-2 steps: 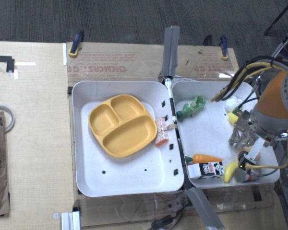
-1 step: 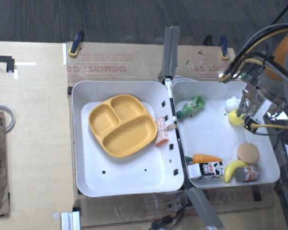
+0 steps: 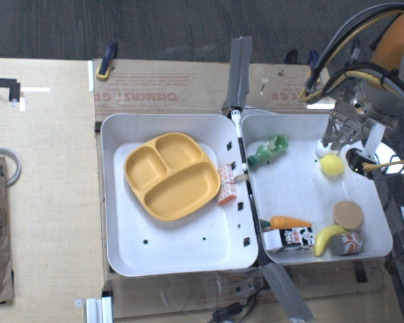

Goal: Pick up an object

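My gripper [image 3: 338,142] hangs open over the far right part of the right bin [image 3: 303,187], with nothing between its fingers. A yellow lemon [image 3: 332,165] lies just in front of and below the fingertips, apart from them. Further left in the same bin lies a green soft toy [image 3: 269,150]. Along the near edge sit an orange carrot [image 3: 289,222], a small black-and-white carton [image 3: 289,238], a banana [image 3: 325,240], a tan round disc [image 3: 348,214] and a grey can [image 3: 348,245].
The left bin [image 3: 175,247] holds a yellow divided plate [image 3: 172,175] and an orange-and-white packet [image 3: 227,184] by its right wall. A grey divider [image 3: 239,79] rises between the bins at the back. Cables loop above the arm at the right.
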`<state>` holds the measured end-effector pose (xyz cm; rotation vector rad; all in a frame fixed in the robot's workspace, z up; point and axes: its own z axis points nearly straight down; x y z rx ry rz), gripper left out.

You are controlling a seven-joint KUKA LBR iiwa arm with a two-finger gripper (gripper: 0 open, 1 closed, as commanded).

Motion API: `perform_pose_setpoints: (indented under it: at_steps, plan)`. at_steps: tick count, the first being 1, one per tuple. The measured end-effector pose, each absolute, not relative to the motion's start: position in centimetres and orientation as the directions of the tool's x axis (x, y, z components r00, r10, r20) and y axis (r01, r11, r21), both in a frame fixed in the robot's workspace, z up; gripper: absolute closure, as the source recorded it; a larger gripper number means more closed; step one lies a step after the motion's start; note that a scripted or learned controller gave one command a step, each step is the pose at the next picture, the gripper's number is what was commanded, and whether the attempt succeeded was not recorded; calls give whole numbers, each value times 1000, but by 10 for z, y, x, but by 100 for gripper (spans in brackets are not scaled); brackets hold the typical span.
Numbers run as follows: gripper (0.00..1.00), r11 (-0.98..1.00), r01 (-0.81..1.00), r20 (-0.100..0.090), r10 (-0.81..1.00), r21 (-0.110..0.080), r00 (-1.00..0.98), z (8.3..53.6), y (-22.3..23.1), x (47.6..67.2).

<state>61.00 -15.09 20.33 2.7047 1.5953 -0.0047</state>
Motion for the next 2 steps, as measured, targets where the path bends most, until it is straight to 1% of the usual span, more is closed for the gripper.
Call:
perform_pose_setpoints:
  at_steps: [1,2]
  plan:
    - [100,-283,959,-2,959,-1,283,92,-131,590]
    - [100,-543,840,-3,840,0,543,151,-157,579]
